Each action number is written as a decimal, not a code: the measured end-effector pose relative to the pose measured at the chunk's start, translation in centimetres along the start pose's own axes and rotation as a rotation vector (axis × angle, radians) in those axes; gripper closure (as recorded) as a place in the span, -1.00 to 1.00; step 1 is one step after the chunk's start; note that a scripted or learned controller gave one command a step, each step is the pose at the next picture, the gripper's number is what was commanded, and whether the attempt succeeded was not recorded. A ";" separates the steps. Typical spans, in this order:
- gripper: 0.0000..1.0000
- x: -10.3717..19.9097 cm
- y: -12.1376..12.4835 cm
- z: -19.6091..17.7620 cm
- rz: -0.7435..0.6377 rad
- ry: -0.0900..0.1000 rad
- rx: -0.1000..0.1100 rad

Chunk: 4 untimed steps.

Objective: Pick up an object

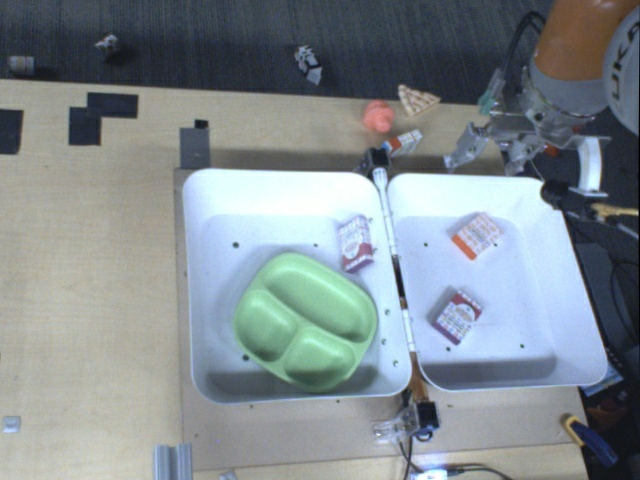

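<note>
The gripper (497, 148) hangs above the bench just behind the back rim of the right bin (560, 368), near its rear left part, and its two fingers stand apart with nothing between them. Behind it the grey arm with the orange band (590, 13) rises to the upper right corner. Inside the right bin, an orange packet (476, 236) lies toward the back, and a dark red packet (456, 316) lies nearer the front, both flat on the floor and well apart from the gripper. To the left of the right bin, touching it along the rim, is the left bin (200, 268); it holds a green divided plate (306, 319) and one more red packet (355, 243). Behind the right bin, to its left, a pink ball (378, 117) and a triangular pizza slice toy (418, 99) rest on the bench.
</note>
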State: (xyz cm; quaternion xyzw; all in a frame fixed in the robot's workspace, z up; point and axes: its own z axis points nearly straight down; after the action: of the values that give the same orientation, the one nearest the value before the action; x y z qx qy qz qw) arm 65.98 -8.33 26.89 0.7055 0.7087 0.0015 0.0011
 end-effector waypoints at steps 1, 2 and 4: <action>-1.00 -3.4 0.8 9.2 0.003 -0.001 0.004; -1.00 -2.3 0.0 17.0 0.001 -0.002 -0.004; 1.00 -0.3 -4.9 16.4 0.003 -0.009 -0.027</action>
State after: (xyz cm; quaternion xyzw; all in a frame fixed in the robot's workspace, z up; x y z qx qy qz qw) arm 61.10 -8.67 10.43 0.7063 0.7077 0.0078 0.0140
